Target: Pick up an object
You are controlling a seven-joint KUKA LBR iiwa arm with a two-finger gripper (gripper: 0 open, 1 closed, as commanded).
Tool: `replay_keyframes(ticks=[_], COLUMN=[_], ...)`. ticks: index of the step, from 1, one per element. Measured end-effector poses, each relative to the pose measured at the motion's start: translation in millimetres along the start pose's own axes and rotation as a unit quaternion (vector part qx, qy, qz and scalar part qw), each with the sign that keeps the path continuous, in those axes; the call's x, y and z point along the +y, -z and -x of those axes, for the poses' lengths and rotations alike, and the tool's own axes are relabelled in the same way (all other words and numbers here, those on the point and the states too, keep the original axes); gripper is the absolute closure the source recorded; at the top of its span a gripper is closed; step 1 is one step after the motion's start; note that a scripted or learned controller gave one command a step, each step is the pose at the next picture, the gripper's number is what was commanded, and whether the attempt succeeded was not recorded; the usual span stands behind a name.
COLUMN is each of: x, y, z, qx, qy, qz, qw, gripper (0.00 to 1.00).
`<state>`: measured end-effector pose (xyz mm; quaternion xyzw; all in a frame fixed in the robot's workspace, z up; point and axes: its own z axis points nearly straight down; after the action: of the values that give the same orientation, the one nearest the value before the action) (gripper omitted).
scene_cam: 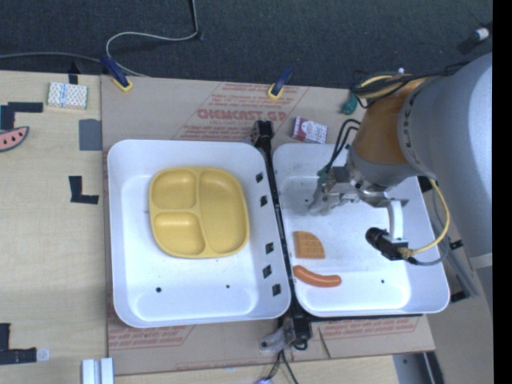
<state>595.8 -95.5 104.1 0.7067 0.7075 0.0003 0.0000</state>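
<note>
In the right bin [416,294] lie a tan waffle-like piece [309,245] and, nearer the front, an orange-red sausage [317,278]. My gripper [324,199] reaches down into the back left part of that bin, above and slightly right of the waffle piece. Nothing shows between its fingers. The arm's orange band [380,130] and grey body rise to the right.
The left bin [128,214] holds a yellow divided plate [198,212]. A black divider [270,214] runs between the bins. A small red-and-white packet [308,130] lies on the cardboard behind the right bin. Cables loop at the arm's right side.
</note>
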Motion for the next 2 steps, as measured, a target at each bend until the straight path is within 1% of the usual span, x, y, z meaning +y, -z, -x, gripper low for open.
replay_keyframes(ticks=[1, 2], x=[0.0, -0.2], y=[-0.1, 9.0], z=[0.0, -1.1], qx=[0.0, 0.001], qy=[0.0, 0.001], qz=[0.0, -0.001], qw=[1.0, 1.0], gripper=[0.0, 1.0])
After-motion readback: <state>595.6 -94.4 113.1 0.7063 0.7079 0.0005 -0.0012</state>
